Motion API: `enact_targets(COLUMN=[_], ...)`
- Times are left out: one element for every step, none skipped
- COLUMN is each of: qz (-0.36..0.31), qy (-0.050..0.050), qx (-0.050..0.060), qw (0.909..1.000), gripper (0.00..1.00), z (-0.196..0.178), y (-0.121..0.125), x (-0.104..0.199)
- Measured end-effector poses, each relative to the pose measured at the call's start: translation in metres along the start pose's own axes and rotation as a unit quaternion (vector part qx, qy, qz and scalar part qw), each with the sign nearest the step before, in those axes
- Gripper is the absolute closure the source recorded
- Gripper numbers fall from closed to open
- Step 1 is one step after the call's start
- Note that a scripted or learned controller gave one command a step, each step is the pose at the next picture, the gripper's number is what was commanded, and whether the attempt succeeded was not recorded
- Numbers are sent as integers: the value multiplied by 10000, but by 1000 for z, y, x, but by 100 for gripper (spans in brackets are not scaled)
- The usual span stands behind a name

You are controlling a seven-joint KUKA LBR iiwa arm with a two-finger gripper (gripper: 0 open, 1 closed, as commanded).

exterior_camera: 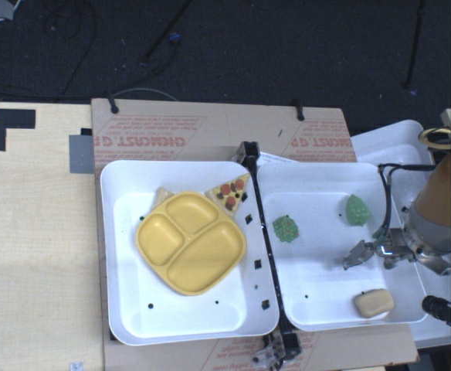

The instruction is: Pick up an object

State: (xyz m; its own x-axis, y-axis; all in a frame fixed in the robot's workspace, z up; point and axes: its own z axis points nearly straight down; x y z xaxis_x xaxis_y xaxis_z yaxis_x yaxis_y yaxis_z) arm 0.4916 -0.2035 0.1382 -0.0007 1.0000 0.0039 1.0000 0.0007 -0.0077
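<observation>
So the gripper [358, 255] sits low in the right bin [318, 315], fingers spread, pinching nothing. The closest grab looks like the tan bread piece [374, 303], just nearer and slightly right, long axis running left-right.

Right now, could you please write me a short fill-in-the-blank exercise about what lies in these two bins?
1. The yellow plate lies in the ____ bin.
2. The pizza slice pokes out from under the plate's ____ edge.
3. The right bin holds ____ green lumps.
4. The beige bar lies near the right bin's ____ corner.

Missing words: left; upper; two; lower right
</observation>
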Motion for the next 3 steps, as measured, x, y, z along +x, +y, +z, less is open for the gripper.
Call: enact_targets(qz=[9, 22, 17], qy=[-18, -11, -21], qx=[-34, -31, -44], qw=[10000, 10000, 10000], gripper=[0, 100, 100], z=[51, 39, -3], y=[1, 1, 0], x=[0, 0, -5])
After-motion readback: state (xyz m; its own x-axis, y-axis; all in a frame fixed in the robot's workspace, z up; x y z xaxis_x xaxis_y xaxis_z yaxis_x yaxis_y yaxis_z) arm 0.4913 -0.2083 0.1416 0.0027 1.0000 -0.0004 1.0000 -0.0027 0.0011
